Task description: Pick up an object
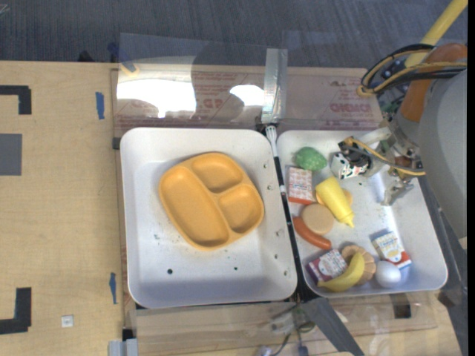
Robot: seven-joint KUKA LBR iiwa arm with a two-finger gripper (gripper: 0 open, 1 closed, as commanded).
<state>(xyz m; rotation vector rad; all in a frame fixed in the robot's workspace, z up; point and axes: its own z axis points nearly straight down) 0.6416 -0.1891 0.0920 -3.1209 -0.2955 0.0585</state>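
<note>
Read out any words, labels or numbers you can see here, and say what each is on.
Nothing reads clearly.
Red lettering on the back panel: blurred, unreadable.
Print on the red and white carton, the blue-topped carton and the purple packet: too small.

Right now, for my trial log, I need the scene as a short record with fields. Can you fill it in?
view-left bin: one orange-yellow divided plate, near its middle
view-right bin: green toy, yellow bottle, banana, white egg, among other small items
gripper: over the view-right bin's barer right side, apart from those items
task state: nothing seen held
</note>
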